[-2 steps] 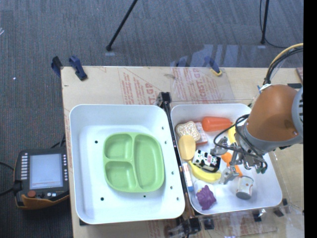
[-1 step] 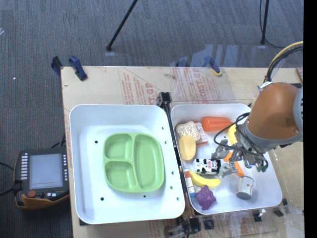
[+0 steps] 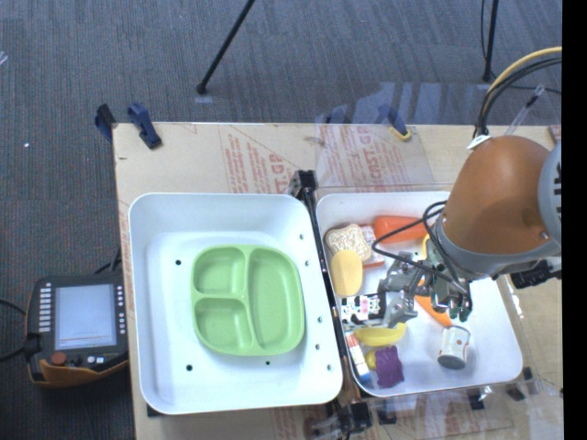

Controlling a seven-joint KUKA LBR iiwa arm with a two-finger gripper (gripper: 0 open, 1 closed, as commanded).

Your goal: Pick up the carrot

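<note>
An orange carrot (image 3: 398,225) lies near the far wall of the right bin (image 3: 506,351), partly under a black cable. My gripper (image 3: 424,297) hangs low over the middle of that bin, below the big orange wrist band (image 3: 500,200). It is nearer the camera than the carrot. A second small orange piece (image 3: 434,312) shows just under the gripper; whether it is touched is unclear.
Around the gripper lie a beige lumpy item (image 3: 348,239), a yellow item (image 3: 346,271), a black-and-white toy (image 3: 362,308), a banana (image 3: 379,335), purple grapes (image 3: 389,365) and a white cup (image 3: 451,346). The left bin (image 3: 156,246) holds a green divided plate (image 3: 248,299).
</note>
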